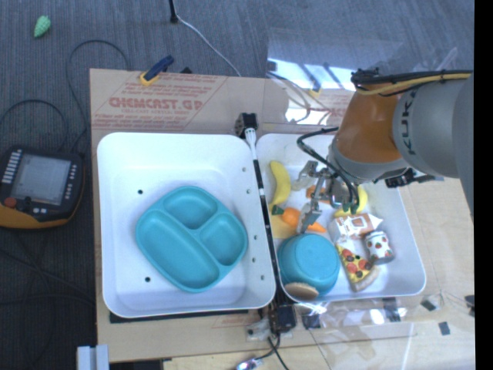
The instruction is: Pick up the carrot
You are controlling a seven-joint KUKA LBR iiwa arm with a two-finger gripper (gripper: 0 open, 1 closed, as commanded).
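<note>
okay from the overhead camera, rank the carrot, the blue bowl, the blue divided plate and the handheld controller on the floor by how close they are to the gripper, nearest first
Measured from the gripper in the right bin:
1. Carrot, just to its left, same bin.
2. Blue bowl, below it, at the right bin's front.
3. Blue divided plate, in the left bin.
4. Handheld controller, on the floor, far left.

You see the gripper low in the right bin, just right of the carrot and banana.

You see a thick grey cylindrical arm with dark lettering, a broad orange band above the wrist, black cables, and a metallic two-finger gripper.
</note>
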